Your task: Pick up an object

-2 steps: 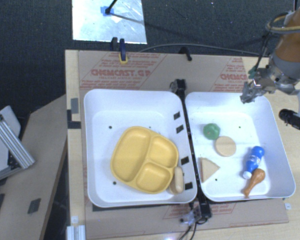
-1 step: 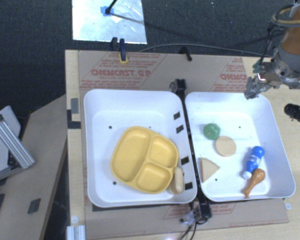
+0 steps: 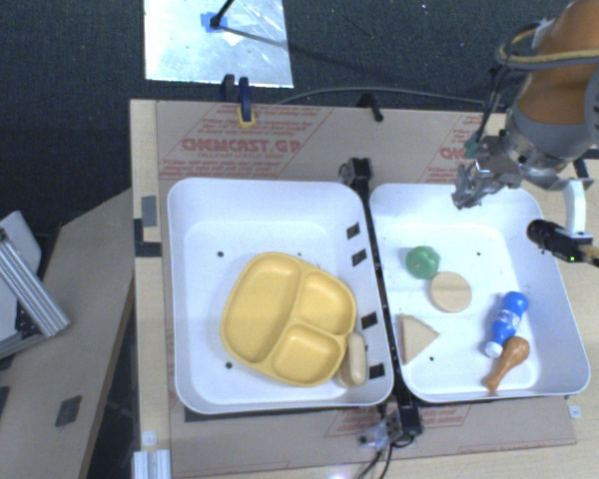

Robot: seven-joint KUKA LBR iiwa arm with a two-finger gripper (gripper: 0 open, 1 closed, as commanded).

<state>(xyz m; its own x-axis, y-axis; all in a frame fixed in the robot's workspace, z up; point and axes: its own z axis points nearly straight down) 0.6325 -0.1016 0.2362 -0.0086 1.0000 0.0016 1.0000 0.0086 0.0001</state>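
The right bin (image 3: 539, 367) holds a green ball (image 3: 422, 260), a round tan disc (image 3: 450, 292), a tan wedge (image 3: 414, 336), a blue and white bottle (image 3: 504, 321) and a brown drumstick-shaped toy (image 3: 506, 361). My gripper (image 3: 470, 188) hangs over the far left corner of that bin, well above and behind the green ball. Nothing shows between its fingers.
The left bin (image 3: 205, 228) holds a yellow divided tray (image 3: 288, 318) with a small beige piece (image 3: 354, 359) lying against its near right corner. A black divider (image 3: 372, 267) runs between the bins. A shiny sheet (image 3: 218, 26) lies on the dark floor behind the bench.
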